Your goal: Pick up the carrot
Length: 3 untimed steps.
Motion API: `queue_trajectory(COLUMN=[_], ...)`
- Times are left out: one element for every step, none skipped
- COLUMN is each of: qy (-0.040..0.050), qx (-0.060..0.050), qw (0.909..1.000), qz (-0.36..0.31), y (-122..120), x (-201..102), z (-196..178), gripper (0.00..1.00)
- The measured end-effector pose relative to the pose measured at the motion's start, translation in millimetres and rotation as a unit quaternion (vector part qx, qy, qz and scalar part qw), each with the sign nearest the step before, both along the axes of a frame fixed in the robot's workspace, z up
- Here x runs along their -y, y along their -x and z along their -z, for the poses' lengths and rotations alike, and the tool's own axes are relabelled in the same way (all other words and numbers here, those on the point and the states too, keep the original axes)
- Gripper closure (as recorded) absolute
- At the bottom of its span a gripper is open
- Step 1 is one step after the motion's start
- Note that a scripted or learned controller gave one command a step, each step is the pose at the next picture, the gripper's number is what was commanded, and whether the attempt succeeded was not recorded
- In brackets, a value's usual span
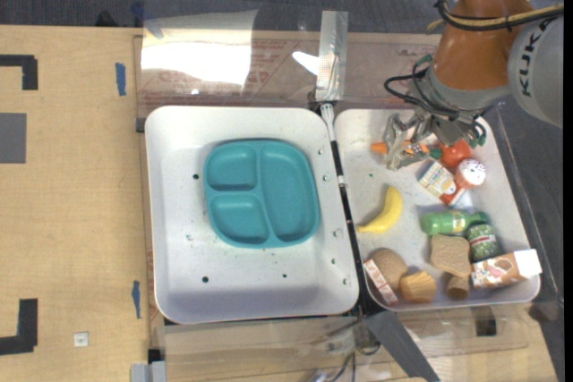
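Two white bins sit side by side on the bench. At the near edge of the right bin [515, 219] lie a round bread-like item with a pink-edged wrapper [385, 268], a small brown muffin-shaped piece [417, 285], a tan slab of toast [449, 255] and a small carton [506, 269] with a white end; their labels are too small to read. Just beyond them are a dark green can [483, 240] and a green bottle-like object [445, 222] on its side. A yellow banana [384, 212] lies nearer the dividing wall, apart from the rest.

Left bin [170, 192] holds a teal compartment plate [262, 192], its sections bare.

Farther back, a white and orange packet [437, 180] and a red and white item [466, 170] crowd together. The carrot [403, 151], an orange piece with its identity only fairly clear, lies at the bin's far left area, directly under the gripper [421, 135]. The gripper is low over it, touching or nearly so; the finger position cannot be made out amid clutter and cabling. The arm's orange band [479, 36] hides the bin's far corner.

A clear panel [233, 49] with glare stands beyond the left bin.
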State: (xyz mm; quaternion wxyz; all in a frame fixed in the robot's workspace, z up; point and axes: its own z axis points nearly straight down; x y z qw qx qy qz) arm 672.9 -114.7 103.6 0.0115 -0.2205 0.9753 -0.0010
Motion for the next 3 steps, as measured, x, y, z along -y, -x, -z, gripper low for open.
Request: queue_trajectory(qy=[-0.0004,-0.0019,0.0008], qx=[-0.008,-0.011,-0.002], qw=[0.9953,0.9754,0.9976], qz=[0.097,0.220,0.070], y=[40.4,75.1,65.6], x=[2.2,-19.1,-16.3], z=[-33.7,-13.8,-188.6], gripper=[1.00,1.00,1.00])
